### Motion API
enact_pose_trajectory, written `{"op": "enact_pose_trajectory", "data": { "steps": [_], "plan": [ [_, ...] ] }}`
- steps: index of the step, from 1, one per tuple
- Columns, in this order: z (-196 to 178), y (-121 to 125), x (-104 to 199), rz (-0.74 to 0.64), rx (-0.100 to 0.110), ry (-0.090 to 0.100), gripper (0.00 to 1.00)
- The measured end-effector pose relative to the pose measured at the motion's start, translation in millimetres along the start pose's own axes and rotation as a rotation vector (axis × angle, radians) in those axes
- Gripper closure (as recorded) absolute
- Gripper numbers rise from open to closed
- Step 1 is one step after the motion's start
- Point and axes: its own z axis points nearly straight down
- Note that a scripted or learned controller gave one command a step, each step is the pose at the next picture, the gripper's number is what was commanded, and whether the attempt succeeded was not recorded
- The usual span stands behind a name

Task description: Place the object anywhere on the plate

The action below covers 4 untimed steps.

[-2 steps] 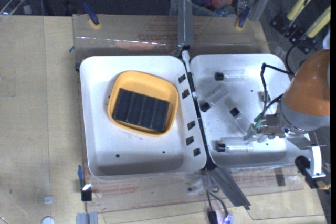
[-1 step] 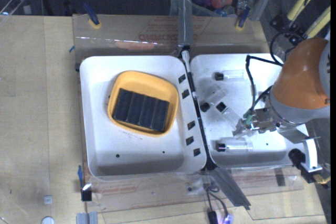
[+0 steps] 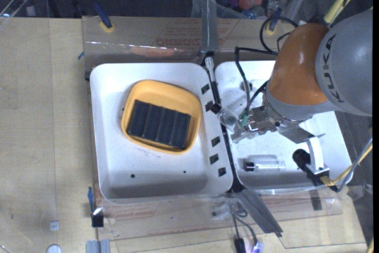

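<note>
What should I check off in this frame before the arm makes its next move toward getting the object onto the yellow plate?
1. Yellow square plate with a dark ribbed insert sits flat in the left white bin: ok.
2. Small clear tube-like object with a dark end lies loose in the right white bin, not on the plate: not ok.
3. Gripper positioned over the object: not ok; it is above the right bin near the divider, and the object lies apart, nearer the camera.
4. Object held between the fingers: cannot tell.
5. Path over the central divider to the plate looks unobstructed: ok.
</note>
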Motion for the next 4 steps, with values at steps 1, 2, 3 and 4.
{"op": "enact_pose_trajectory", "data": {
  "steps": [1,2,3,4],
  "plan": [
    [0,0,0,0.0,0.0,0.0,0.0],
    [-9,1,0,0.0,-0.002,-0.001,1.0],
    [-9,1,0,0.0,-0.001,-0.001,0.0],
    [0,5,-60,0.012,-0.001,-0.001,0.0]
  ]
}}
